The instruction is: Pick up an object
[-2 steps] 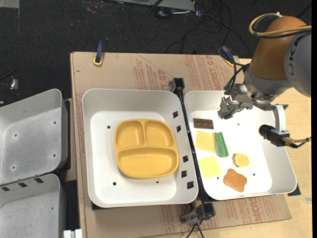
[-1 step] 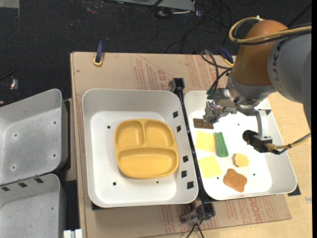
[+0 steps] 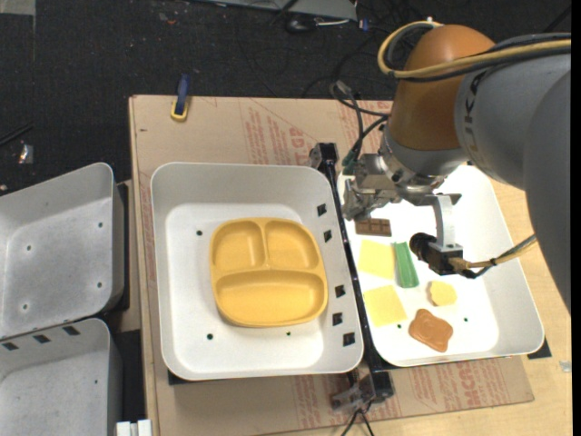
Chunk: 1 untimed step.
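Two white bins sit side by side on the tabletop (image 3: 154, 143), and we see the grey arm (image 3: 517, 107) reaching in from the right over the right bin (image 3: 499, 280). Its pincer (image 3: 368, 212) hangs low at the far left corner of that bin, close to the wall the bins share. We cannot tell whether it is apart or together, and we see nothing held in it.

Just in front of the pincer lies a small brown piece (image 3: 374, 228). Nearer to us along the same side are a pale yellow square (image 3: 373, 258) and a second yellow square (image 3: 385, 305). A green stick (image 3: 405, 264) lies against the right edge of the first square. To the right of the second square is a small yellow lump (image 3: 442, 293), and below that an orange-brown piece (image 3: 430, 331) lies near the front wall.

In the left bin (image 3: 236, 178) a yellow plate (image 3: 269, 272) with three sections lies flat near the middle. A small blue and yellow thing (image 3: 182, 98) rests at the far left corner of the tabletop.
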Tool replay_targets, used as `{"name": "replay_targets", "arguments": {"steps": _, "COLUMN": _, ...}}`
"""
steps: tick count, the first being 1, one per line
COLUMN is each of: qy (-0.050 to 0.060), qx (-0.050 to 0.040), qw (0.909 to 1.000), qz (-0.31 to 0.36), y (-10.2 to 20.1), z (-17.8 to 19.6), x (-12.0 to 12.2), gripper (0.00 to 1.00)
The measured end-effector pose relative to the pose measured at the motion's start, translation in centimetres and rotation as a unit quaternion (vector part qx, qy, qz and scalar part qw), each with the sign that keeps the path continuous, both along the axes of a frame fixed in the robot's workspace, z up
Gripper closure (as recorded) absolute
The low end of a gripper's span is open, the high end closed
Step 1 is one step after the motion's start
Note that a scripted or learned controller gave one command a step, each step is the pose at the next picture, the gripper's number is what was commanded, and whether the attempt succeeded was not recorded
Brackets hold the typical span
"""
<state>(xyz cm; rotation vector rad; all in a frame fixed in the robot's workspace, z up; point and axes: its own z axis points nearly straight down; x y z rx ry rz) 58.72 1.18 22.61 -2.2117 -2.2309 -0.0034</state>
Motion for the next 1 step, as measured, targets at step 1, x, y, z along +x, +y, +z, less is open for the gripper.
{"name": "replay_targets", "arguments": {"steps": 1, "qy": 0.000, "qx": 0.0002, "qw": 1.0000, "qz": 0.000, "y": 6.50, "z": 0.23, "x": -0.08, "gripper": 1.00}}
